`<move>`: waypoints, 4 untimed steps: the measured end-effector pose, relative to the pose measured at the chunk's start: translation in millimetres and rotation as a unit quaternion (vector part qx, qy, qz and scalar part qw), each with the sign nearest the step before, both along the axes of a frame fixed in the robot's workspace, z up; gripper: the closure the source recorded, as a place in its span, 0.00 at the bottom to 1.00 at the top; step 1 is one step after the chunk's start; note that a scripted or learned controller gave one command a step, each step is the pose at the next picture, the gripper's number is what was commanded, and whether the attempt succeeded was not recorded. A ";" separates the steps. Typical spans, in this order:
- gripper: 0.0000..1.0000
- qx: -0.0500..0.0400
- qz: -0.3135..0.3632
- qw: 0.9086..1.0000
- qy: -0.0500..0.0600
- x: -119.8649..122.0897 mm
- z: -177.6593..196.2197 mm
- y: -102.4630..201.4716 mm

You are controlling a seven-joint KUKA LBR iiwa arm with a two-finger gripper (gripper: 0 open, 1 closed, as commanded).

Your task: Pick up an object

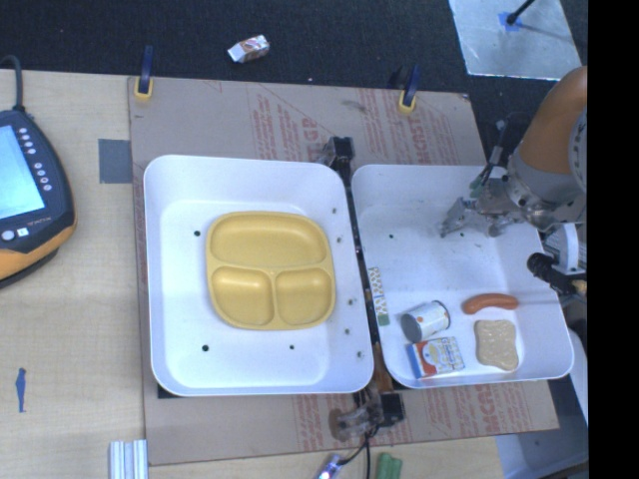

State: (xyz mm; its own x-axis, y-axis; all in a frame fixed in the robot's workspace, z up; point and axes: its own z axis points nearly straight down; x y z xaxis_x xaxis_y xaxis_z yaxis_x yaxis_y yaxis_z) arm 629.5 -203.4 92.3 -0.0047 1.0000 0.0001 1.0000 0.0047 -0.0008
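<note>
There are two white bins on the bench; the left bin point(170, 267) has a yellow tray point(270, 267) with three little parts in it; the right bin point(399, 208) has the small things to pick from.

The gripper point(477, 218) hangs over the back part of the right bin, near the far right corner; its fingers look spread wide, like legs standing apart; nothing is between them, and I see only bare white bin floor under them.

The things lie at the front of that bin, well apart from the gripper, down toward the near edge; the sausage point(491, 302) is the nearest one; it lies almost straight below the gripper in the view, and its long side runs left to right; the little can point(427, 319) lies on its side, more to the left; the slice of toast point(496, 345) lies flat just in front of the sausage; the small box point(436, 357) lies flat just in front of the can.

So I think the arm has to come toward the front of the bin and then go down; the sausage looks like the easy pick, with the fingers closing across its thin side.
</note>
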 end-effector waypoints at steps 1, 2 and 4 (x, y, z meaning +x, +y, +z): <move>0.00 0.000 0.000 1.000 0.001 -87.5 32.7 36.9; 0.00 0.000 -0.001 1.000 0.001 5.2 -0.8 33.1; 0.00 0.000 0.000 1.000 0.000 20.9 0.0 -7.9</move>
State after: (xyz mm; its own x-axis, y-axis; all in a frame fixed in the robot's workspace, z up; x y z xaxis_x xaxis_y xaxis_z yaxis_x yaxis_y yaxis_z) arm 650.4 -211.3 92.3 -0.0045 1.0000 0.0002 1.0000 0.0045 -0.0010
